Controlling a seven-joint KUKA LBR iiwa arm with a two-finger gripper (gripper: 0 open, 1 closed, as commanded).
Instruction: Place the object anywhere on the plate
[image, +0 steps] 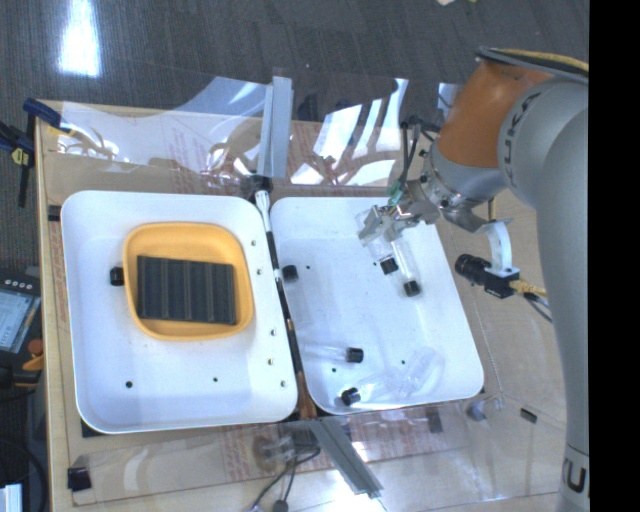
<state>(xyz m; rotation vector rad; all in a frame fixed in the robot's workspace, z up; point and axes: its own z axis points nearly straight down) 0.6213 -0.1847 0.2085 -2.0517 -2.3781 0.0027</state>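
A yellow plate (150, 250) lies in the left bin (90, 380). On the plate rests a dark, ribbed rectangular object (190, 290), lying flat and covering most of its middle. My gripper (399, 277) hangs over the upper middle of the right bin (455, 330), well to the right of the plate. Its two black fingertips (387, 265) stand apart, and I see nothing between them.
A clear plastic item (415, 372) lies near the front of the right bin. Small black studs (353, 354) dot both bin floors. The ridge (280, 300) where the two bins meet runs down the middle. Crumpled clear sheeting (330, 140) lies behind the bins.
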